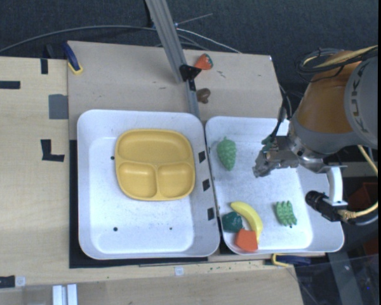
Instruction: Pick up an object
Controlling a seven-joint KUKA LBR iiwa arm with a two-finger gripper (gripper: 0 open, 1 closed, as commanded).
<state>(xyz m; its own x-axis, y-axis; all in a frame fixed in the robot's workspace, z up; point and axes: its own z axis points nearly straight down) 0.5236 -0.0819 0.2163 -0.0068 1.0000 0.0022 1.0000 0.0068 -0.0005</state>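
The right bin point(254, 189) holds a green bunch of grapes point(227, 152) near its far left, a yellow banana point(247, 215) near the front, a dark green piece point(232, 222) and an orange piece point(246, 239) beside the banana, and a green ridged toy point(284, 213) at the front right. My gripper point(267, 164) hangs over the right part of this bin, to the right of the grapes and above the green ridged toy. I see nothing between its fingers.
In the left bin point(95, 227) lies a yellow divided plate point(155, 164). A grey pole point(165, 27) rises behind the bins, with small orange and brown objects near its base. The bench lies to the left and behind.
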